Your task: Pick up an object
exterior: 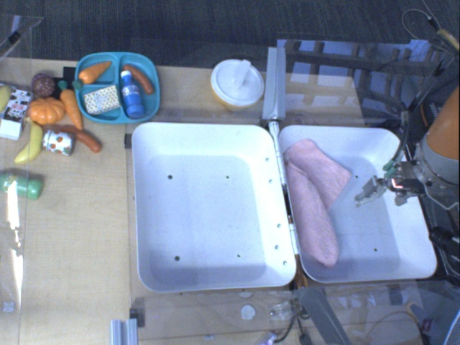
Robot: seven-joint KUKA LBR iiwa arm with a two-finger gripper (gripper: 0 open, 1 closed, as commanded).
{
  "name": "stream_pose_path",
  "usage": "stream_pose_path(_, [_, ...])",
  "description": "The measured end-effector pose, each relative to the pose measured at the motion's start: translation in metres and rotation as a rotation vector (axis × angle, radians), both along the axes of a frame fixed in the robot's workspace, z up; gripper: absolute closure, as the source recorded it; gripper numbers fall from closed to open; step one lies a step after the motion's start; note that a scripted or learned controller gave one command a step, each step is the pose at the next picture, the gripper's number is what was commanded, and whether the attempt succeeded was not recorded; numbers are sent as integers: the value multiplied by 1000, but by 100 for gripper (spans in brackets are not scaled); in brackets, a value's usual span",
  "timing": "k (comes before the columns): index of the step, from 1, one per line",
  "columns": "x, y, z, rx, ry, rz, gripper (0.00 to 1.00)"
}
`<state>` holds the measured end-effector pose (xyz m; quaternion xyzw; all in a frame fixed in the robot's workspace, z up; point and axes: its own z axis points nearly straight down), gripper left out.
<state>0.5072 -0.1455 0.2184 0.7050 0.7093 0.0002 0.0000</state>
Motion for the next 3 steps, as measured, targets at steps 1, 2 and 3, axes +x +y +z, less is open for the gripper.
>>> stream_pose_path(1, [29,45,-113,0,1,15,0])
stream_pose_path(2, [115,34,-127,-3,-16,64,0])
stream_pose_path(3, [117,37,-116,0,-19,69,100])
